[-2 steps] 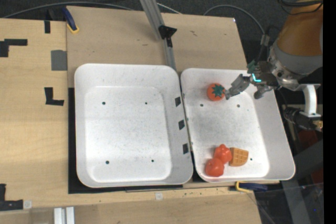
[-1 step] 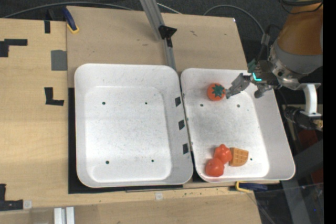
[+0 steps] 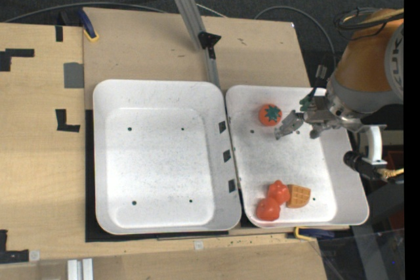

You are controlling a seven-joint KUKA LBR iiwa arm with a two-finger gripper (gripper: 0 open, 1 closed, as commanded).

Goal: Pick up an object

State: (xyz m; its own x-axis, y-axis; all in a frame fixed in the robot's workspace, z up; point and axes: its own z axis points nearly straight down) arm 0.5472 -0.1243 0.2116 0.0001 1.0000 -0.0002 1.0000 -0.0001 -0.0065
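Pale matt wooden bench (image 3: 151, 49), two white speckled plastic bins (image 3: 157, 92) (faintly glossy), smooth toy tomato (image 3: 269, 115), metallic grey gripper (image 3: 298, 126)

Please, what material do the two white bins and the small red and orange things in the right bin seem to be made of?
Left bin and right bin: probably moulded plastic, matt white, speckled, with rounded rims. Tomato-like piece, two red pieces and waffle-like piece: likely plastic toy food, given the saturated, uniform colours; too small to be certain.
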